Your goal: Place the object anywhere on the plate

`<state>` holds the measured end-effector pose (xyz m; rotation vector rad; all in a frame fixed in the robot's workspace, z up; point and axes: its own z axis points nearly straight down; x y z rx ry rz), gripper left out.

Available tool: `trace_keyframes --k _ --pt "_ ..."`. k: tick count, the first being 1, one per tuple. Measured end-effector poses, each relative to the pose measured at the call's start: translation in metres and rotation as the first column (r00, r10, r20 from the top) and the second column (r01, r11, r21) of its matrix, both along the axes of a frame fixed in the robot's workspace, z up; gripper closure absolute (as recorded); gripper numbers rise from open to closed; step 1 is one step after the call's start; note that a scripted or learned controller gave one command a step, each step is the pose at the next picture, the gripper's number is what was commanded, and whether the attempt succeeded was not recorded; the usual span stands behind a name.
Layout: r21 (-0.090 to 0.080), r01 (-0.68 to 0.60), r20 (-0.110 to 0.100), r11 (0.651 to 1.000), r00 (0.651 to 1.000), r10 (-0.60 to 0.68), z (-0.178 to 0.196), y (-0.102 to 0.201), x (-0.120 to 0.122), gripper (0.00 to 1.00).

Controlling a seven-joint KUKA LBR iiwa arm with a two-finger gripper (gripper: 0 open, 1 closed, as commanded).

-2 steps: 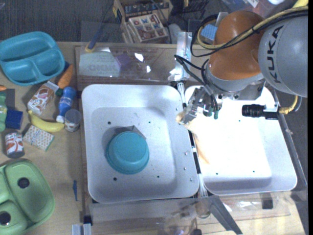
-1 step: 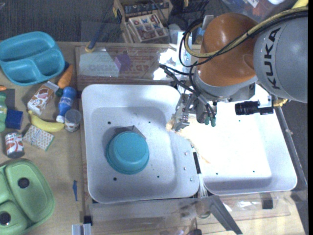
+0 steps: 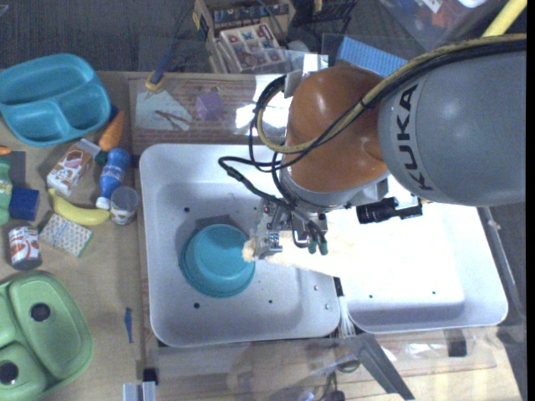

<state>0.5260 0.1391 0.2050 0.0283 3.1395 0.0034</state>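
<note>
Item one, the object (image 3: 280,256): a pale, cream-coloured piece, elongated, lying low in the left bin (image 3: 167,174) with its left end touching or overlapping the right rim of the plate; its exact kind is too blurred for you to name. Item two, the plate (image 3: 216,259): a round blue dish, sitting left of centre on the bin floor, which looks to be your target. Item three, the gripper (image 3: 280,239): it hangs directly over the object, dark fingers pointing down, and the pale piece appears pinched between them, though the blur leaves the contact itself uncertain. You may judge that the arm holds it at this spot because the plate edge is the nearest valid landing place; the task accepts any position on the plate. Item four, the arm (image 3: 451,124): grey, with its orange band (image 3: 334,132) above the wrist, cables looping round it, reaching in over the right bin (image 3: 435,299). Item five, bench clutter well apart at the left: a banana (image 3: 77,210), a blue divided tray (image 3: 55,97), a green tray (image 3: 38,332), small cans and cartons.
</note>
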Motion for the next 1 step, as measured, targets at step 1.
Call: trace_keyframes --k 1 --pt "0.000 0.001 0.000 1.000 1.000 -0.001 0.0001 -0.0006 0.0002 0.00"
